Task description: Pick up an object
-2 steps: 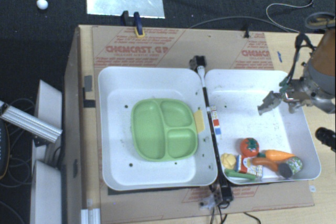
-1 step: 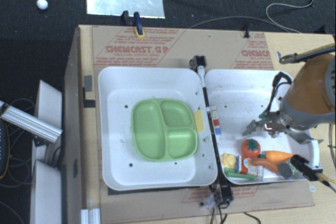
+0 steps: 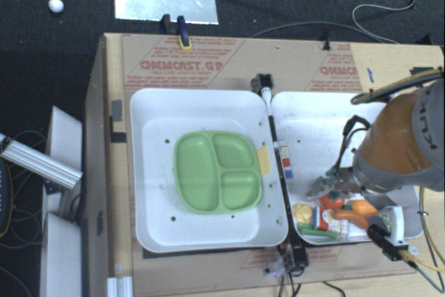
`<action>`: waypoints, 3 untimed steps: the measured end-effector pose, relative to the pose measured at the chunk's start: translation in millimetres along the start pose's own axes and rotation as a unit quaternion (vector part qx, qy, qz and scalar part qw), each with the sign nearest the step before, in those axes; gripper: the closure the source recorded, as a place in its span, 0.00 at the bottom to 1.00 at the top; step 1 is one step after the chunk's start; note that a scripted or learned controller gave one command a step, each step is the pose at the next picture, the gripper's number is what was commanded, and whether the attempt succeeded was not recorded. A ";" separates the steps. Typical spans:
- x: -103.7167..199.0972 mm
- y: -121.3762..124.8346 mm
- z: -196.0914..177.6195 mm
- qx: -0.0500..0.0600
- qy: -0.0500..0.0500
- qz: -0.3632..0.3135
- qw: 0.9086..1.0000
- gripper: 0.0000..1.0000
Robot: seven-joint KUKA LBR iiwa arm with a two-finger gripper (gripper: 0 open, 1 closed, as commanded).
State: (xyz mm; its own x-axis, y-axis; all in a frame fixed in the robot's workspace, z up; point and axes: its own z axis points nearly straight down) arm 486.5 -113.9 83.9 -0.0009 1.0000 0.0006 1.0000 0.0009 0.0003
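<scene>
The right bin holds a small pile of toy food along its near edge: a yellow piece, a red piece, an orange carrot-like piece and a green strip. My gripper hangs low over this pile, just above the red piece, with the orange-banded wrist behind it to the right. The arm hides part of the pile. Nothing shows between the fingers.
A green divided plate lies in the middle of the left bin. A black divider bar with a coloured label runs between the two bins. Cables trail over the bench at the right.
</scene>
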 end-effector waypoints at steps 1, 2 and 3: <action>-0.4 1.7 -11.3 -0.002 0.000 0.000 1.000 1.00; 63.6 1.1 -118.0 -0.002 0.000 -0.002 1.000 1.00; 111.9 1.0 -156.8 -0.001 0.000 -0.002 1.000 1.00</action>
